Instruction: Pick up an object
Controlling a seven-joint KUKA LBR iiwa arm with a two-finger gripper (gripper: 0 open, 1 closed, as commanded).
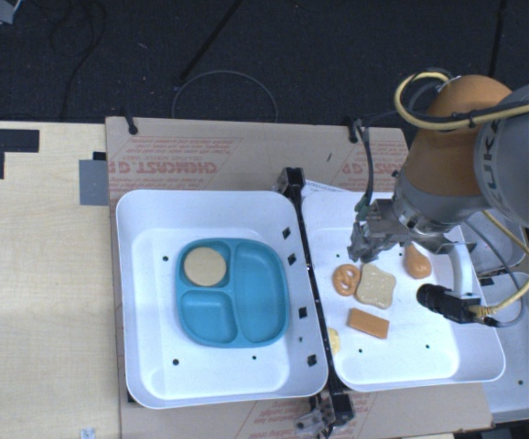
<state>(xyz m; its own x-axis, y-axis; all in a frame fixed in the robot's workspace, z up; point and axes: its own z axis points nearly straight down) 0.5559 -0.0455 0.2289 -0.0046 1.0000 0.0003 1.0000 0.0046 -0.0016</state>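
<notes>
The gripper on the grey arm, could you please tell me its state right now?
Gripper: cannot be told; it hangs over the right white bin, just above the pretzel-shaped toy.

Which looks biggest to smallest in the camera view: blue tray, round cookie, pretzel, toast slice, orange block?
1. blue tray
2. round cookie
3. toast slice, close to the cookie, so unsure
4. orange block
5. pretzel, close to the block, so unsure

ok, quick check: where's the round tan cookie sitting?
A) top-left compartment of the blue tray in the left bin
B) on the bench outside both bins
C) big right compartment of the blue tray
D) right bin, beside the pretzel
A: the round tan cookie lies in the top-left compartment of the blue tray, which sits in the left bin.
</notes>
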